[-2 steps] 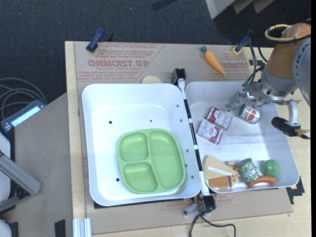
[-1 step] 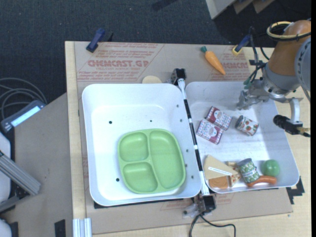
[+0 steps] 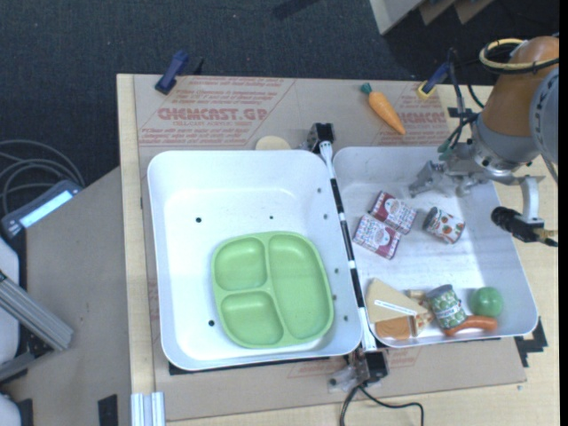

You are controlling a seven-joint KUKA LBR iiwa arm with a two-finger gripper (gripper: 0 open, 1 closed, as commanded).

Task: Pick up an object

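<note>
Arm reaching in from the right, end effector (image 3: 441,177) lowered over right bin (image 3: 524,282); grasp state indiscernible.

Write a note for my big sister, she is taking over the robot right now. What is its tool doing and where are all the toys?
Tool: low at the far end of the right bin, nothing seen between its fingers; open or shut can't be told.
Right bin: two small red-and-white boxes side by side near the divider, a small can on its side just right of them. At the near end: a cheese wedge, a green-labelled can, a green ball, an orange piece.
Left bin: a green divided plate.
A toy carrot lies on the board behind the bins.
Done: nothing lifted yet.
Left: grasp one thing and raise it.
</note>
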